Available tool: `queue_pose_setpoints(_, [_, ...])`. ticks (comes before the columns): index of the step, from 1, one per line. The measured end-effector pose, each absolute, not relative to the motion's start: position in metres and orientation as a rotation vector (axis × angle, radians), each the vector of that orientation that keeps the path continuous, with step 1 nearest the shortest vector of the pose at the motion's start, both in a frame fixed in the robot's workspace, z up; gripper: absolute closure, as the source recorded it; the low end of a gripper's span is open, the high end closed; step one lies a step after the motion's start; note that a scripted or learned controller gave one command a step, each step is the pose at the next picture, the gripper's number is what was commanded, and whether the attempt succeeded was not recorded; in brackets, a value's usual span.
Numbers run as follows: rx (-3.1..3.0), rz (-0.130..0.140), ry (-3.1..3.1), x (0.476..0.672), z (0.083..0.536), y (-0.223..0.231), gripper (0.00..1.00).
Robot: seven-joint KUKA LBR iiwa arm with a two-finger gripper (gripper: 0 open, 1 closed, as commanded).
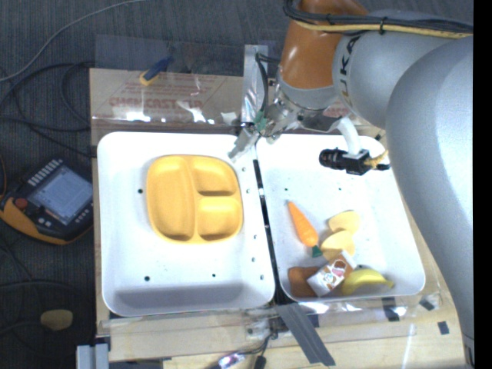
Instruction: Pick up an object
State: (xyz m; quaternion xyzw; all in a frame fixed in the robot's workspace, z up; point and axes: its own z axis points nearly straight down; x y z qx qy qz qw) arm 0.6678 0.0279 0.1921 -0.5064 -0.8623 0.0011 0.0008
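The hand (247, 138) hovers at the far end of the divider between the bins, its grip state unclear. The carrot (302, 222) lies well nearer the camera, in the right bin (400, 206).

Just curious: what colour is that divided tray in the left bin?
Yellow; the divided tray shows plainly in the camera view.

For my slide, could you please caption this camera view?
KUKA arm's claw hovers at the bins' far divider; yellow tray left, carrot and toy food right.
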Motion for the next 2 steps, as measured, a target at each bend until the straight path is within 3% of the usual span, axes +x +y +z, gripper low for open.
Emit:
queue_pose_setpoints(1, [-1.278,0.003,-2.87,0.668,0.184,0.043,0.0])
queue_pose_setpoints(2, [-1.423,-0.001,-2.799,0.644,0.183,0.051,0.0])
